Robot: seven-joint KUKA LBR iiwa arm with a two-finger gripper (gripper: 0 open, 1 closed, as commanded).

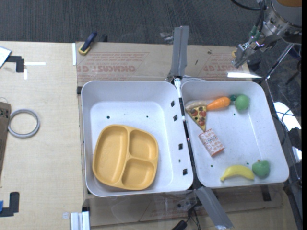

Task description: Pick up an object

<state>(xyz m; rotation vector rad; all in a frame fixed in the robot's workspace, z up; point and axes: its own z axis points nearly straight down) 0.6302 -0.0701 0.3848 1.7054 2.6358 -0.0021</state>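
**While hovering beyond the bins: approach stage, nothing picked yet**

While poising the gripper (244, 51) above the cardboard (129, 63) behind the right bin (277, 133), well apart from every object; carrying nothing visible. Not managing to tell, at this size and angle, whether standing wide or narrow.

Judging the step in hand as the very start: choosing a target and beginning an approach, no contact being made.

Looking into the right bin for the likely pick:
- lying along the far wall, a pizza slice (197, 115) touching a carrot (218, 103), with a green round fruit (242, 102) just beside the carrot's tip;
- resting near the middle, alone, a small red-and-white packet (211, 143);
- sitting in the near right corner, a banana (237, 173) touching a green apple (261, 168).

Looking into the left bin (88, 128): holding a yellow divided plate (125, 157), flat and broad, probably awkward for a two-finger grasp.

Calling next for travelling over the right bin, lining up above one item, then descending. Favouring the packet, being clear of neighbours and walls; expecting crowding trouble at the corner pair and the far-wall cluster.
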